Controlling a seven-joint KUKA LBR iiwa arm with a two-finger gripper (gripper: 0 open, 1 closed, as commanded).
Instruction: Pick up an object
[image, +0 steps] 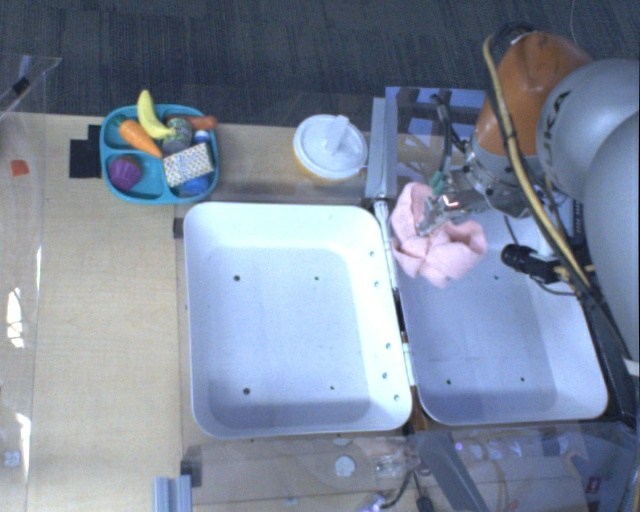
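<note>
Now you see the gripper (437, 207) low over the right bin (520, 340), its fingers closed into the bunched pink cloth (435, 248), which sits at that bin's far-left corner against the wall beside the left bin (290, 320).

Even overhead light is washing the white bins (290, 310) bright; soft shadows are pooling inside, edges slightly blurring.

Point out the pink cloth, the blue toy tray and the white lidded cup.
pink cloth (440, 250), camera view, on its bunched middle.
blue toy tray (108, 170), camera view, on its left rim.
white lidded cup (330, 146), camera view, on its lid.
</note>
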